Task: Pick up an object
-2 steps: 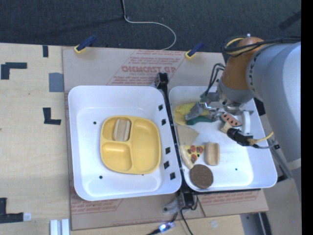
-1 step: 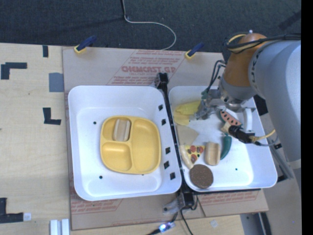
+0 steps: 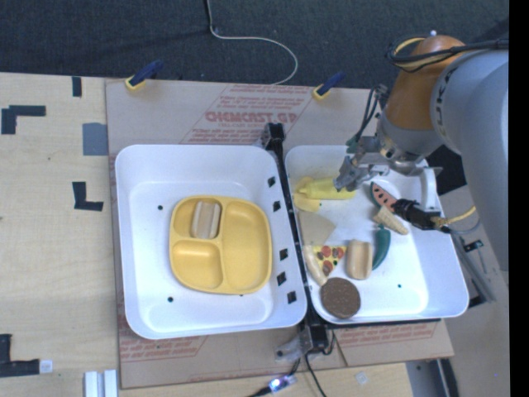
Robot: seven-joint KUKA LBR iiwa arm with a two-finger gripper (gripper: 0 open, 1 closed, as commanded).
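My gripper (image 3: 345,180) hangs low in the right bin (image 3: 430,292), at the right end of a yellow banana (image 3: 321,192) near the bin's back left. Whether it touches the banana I cannot make out. Right of it lie a watermelon slice (image 3: 382,195) and a pale food piece (image 3: 390,219). Farther front are a green pepper (image 3: 380,248), a bread roll (image 3: 358,259), a pizza slice (image 3: 325,260) and a brown round cookie (image 3: 340,298).
The left bin (image 3: 145,180) holds a yellow divided plate (image 3: 240,255) with a tan piece (image 3: 205,218) in its back compartment. A black divider (image 3: 285,213) separates the bins. The grey arm with its orange band (image 3: 417,81) reaches in from the right.
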